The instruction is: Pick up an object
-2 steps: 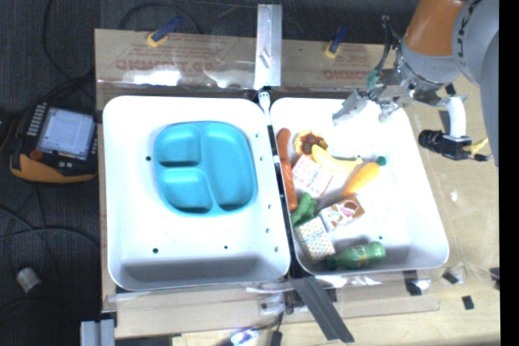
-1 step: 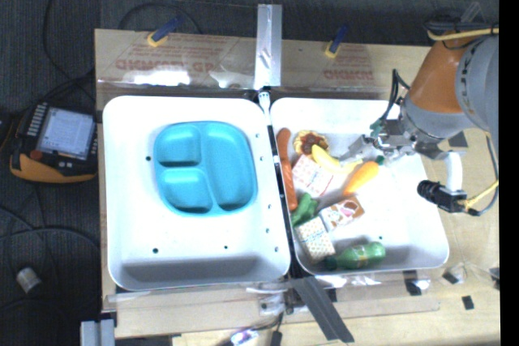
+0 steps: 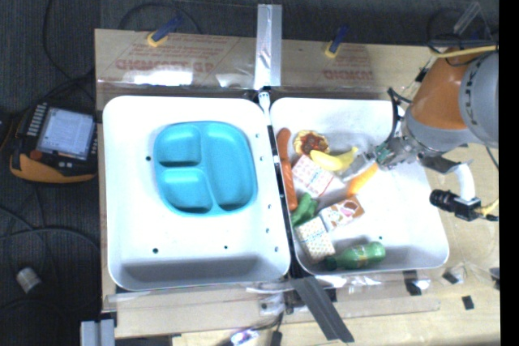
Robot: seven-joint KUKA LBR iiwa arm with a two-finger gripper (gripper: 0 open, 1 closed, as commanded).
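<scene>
Grey arm (image 3: pixel 483 97), rounded casing, smooth finish. Broad orange band (image 3: pixel 442 97) above wrist, bulbous in shape. Dark cables looped along band's left edge. Wrist section below band grey, tapering to small metallic end effector (image 3: pixel 388 151). Finer detail of end effector too small to resolve.
</scene>
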